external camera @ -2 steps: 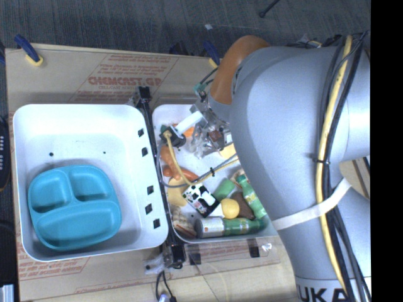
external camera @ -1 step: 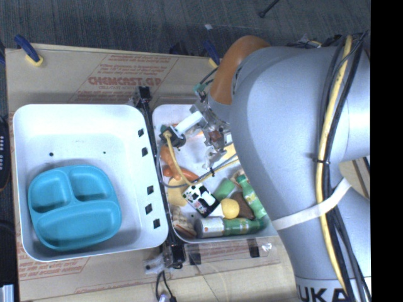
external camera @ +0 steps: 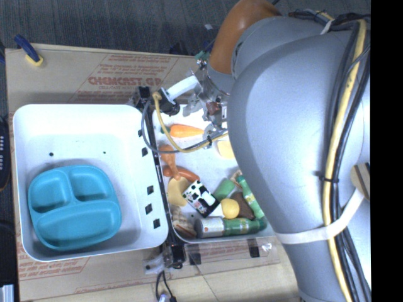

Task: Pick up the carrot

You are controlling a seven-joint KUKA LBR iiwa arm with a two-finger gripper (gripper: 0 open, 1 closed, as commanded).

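The carrot [external camera: 186, 131] is a short orange piece lying lengthwise near the top of the right bin [external camera: 189, 236], just right of the wall shared by the two bins. My gripper [external camera: 209, 115] hangs directly above and to the right of the carrot's right end, under the orange wrist band. The gripper's tip meets the carrot's end, and the arm's grey body hides much of the right bin. A yellow cable loops below the carrot.
Lower in the right bin lie an orange curved item [external camera: 171, 163], a black-and-white patterned block [external camera: 200, 197], a yellow lemon-like ball [external camera: 230, 208], a green bottle [external camera: 249, 199] and a can [external camera: 219, 226]. The left bin [external camera: 75, 121] holds a blue divided tray [external camera: 73, 206].
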